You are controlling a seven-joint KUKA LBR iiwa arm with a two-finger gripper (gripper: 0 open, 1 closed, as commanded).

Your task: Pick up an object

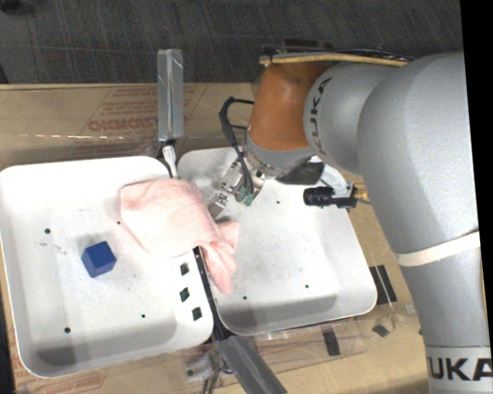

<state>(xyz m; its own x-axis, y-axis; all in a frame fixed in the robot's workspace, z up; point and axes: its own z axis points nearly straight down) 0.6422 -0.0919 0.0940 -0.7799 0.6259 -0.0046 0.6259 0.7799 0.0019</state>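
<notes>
One cloth across bin divider

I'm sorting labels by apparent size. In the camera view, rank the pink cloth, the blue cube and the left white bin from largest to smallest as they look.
1. Left white bin, by far the largest.
2. Pink cloth, draped over the divide between the bins.
3. Blue cube, the smallest, lying in the left bin.

White capitals "KUKA" run along the grey arm, once beside its orange band and once, cut off by the frame edge, at its lower end. Behind the left bin, the cardboard sheet carries faint red printing, too pale to read.
</notes>
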